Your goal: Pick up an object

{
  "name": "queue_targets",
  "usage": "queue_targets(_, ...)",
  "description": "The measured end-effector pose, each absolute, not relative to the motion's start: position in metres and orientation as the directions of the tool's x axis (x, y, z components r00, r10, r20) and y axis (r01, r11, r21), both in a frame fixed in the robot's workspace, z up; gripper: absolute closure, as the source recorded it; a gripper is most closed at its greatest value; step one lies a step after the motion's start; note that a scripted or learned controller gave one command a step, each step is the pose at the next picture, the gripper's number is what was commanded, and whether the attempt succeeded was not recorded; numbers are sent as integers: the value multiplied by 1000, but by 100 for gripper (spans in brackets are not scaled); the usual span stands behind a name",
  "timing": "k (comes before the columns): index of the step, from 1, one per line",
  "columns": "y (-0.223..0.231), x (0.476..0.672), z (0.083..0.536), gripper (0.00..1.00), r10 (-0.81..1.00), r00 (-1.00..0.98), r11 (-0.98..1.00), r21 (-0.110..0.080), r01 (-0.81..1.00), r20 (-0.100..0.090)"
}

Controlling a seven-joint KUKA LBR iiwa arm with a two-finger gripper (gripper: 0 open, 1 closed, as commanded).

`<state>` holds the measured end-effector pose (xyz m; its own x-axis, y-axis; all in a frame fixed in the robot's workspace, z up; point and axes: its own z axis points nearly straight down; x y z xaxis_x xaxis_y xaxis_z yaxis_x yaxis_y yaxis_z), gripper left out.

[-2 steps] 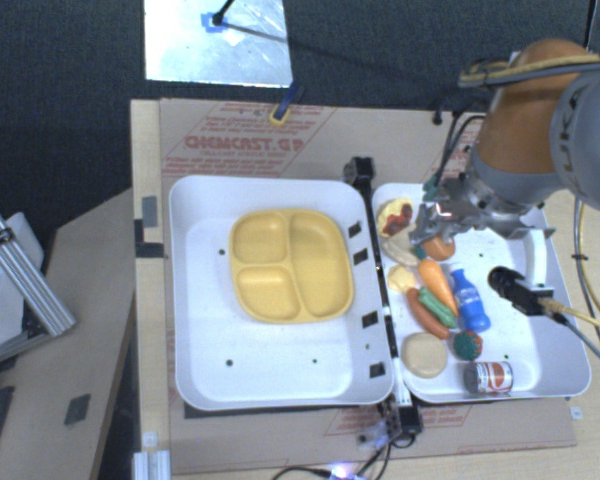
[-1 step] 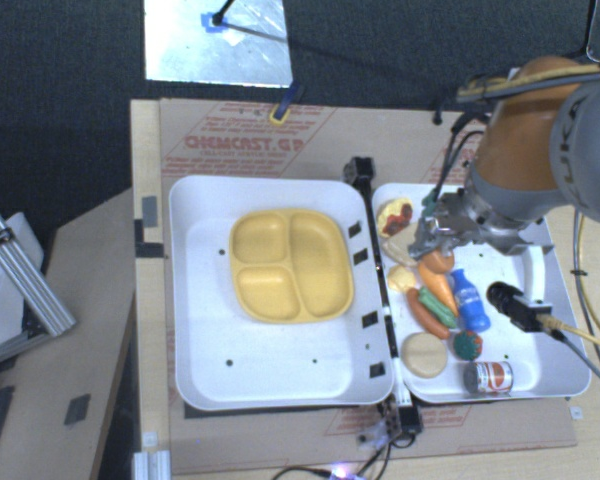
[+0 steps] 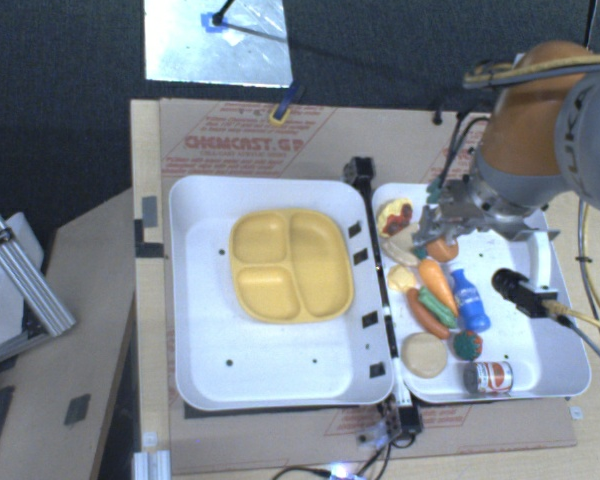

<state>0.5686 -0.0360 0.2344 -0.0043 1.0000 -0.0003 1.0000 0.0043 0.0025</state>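
Note:
The right bin [image 3: 565, 363] holds several toy foods. An orange carrot [image 3: 438, 283] lies beside a blue bottle [image 3: 469, 300], with a red-and-green piece [image 3: 430, 313] on the carrot's left. A cream round piece [image 3: 424, 354], a dark green piece [image 3: 467, 345] and a small can [image 3: 489, 376] lie toward the front. A white piece with red spots [image 3: 395, 214] lies at the bin's back left. My gripper [image 3: 438, 230] hangs low over the back of this bin, just above an orange piece [image 3: 441, 251] and a pale piece [image 3: 401, 253]. Its body hides what is under it.
The left bin [image 3: 195, 368] holds a yellow divided plate [image 3: 288, 266]. A black divider with clips [image 3: 372, 258] runs between the bins. A black cylinder [image 3: 517, 290] juts over the right bin's right side. A shiny sheet [image 3: 218, 26] lies beyond the bench.

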Motion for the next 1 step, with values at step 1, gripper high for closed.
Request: queue_targets(1,-44,569,221,100,1000,-1,1,0,1000,-1)
